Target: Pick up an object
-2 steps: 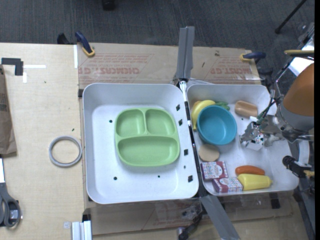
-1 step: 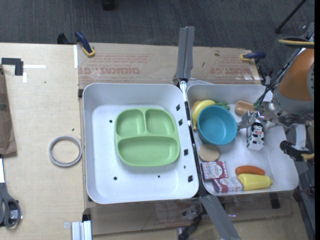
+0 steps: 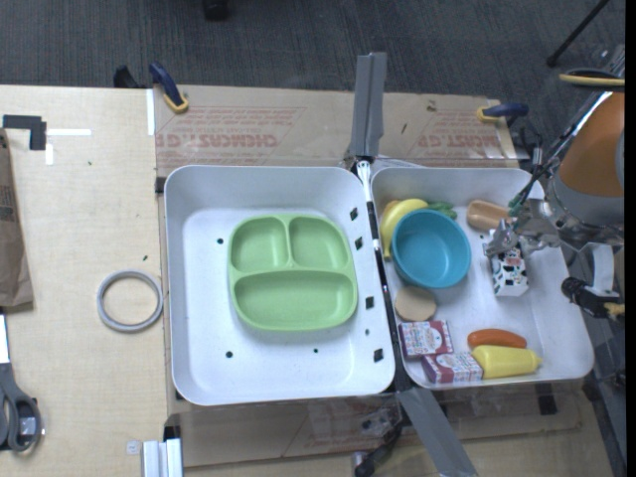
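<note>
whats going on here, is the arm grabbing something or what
A grey and orange robot arm reaches in from the right over the right bin, which holds toy items: a blue bowl, a banana, a carrot and others. Its gripper is low in the bin, right above a small white carton. Whether it has actually gripped the carton is not clear. The left bin holds a green divided plate.
</note>
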`<state>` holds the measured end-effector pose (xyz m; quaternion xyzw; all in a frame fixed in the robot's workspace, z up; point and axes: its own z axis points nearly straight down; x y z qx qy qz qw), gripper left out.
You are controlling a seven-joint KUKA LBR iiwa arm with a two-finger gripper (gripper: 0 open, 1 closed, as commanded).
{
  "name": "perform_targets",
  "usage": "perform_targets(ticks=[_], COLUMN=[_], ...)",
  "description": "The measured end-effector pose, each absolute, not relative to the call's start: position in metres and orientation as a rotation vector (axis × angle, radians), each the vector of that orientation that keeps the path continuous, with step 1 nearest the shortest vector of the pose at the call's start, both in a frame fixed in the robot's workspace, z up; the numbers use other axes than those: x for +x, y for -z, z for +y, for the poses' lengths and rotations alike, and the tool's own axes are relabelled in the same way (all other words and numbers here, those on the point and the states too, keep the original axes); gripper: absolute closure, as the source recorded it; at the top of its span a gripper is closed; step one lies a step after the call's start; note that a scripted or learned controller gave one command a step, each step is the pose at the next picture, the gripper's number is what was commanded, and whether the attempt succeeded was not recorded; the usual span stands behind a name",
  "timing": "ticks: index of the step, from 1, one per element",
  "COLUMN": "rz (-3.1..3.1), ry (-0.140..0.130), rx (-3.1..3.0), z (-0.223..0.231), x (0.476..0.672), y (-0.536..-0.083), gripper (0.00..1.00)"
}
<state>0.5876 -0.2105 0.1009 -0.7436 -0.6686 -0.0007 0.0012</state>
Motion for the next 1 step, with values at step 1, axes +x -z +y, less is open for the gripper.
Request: perform_targets(ticks=[1], rz=[-2.169], ry=[-0.002], rx=[-2.273], z=[-0.1458], x=[0.5939], y=[-0.1941], gripper=[1.00])
